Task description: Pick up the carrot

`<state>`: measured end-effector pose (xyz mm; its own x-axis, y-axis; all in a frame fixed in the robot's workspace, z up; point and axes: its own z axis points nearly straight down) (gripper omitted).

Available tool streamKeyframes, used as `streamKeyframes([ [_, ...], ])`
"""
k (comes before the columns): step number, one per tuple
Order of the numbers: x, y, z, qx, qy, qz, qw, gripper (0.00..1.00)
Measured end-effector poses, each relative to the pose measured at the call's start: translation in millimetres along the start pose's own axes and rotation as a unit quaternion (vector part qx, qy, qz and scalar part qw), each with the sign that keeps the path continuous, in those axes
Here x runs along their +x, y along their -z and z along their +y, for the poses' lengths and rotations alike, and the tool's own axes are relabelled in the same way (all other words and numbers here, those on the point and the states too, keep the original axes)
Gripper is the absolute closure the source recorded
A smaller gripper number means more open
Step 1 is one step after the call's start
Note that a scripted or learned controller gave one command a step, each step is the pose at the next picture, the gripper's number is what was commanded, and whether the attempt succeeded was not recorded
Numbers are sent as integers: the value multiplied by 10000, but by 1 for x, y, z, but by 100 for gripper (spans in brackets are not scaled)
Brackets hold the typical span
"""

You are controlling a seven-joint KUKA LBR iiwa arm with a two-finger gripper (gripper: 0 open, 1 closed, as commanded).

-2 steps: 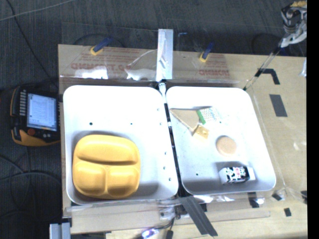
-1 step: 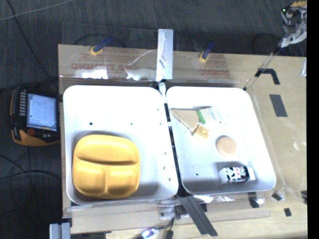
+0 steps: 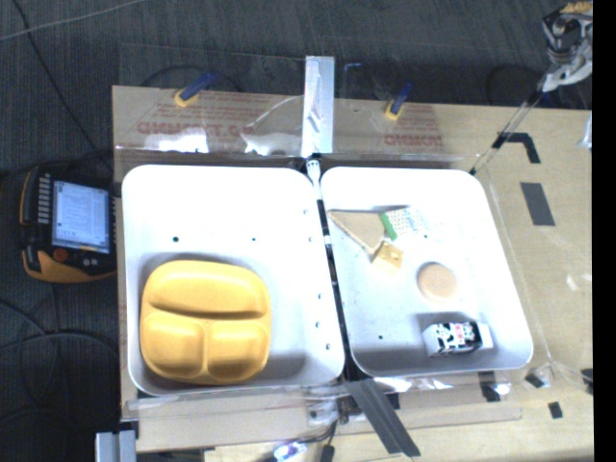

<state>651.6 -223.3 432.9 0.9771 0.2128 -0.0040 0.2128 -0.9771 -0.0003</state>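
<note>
Left bin [image 3: 192, 195]: yellow block [image 3: 204, 319] fills front, back open.
Right bin [image 3: 481, 219]: scattered small items, corners open.

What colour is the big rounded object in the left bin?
Yellow. The big rounded object shows plainly in the camera view, in the left bin.

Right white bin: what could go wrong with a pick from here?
The pale tan wedge with a green piece looks flat, so fingers may slip off. The small tan block touching it may come along. The round tan disc, similar in colour, could be taken by mistake.
</note>
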Motion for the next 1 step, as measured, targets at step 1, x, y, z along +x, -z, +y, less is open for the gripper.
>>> streamKeyframes([
  [1, 0, 0, 0, 0, -2, 0, 10000, 0],
])
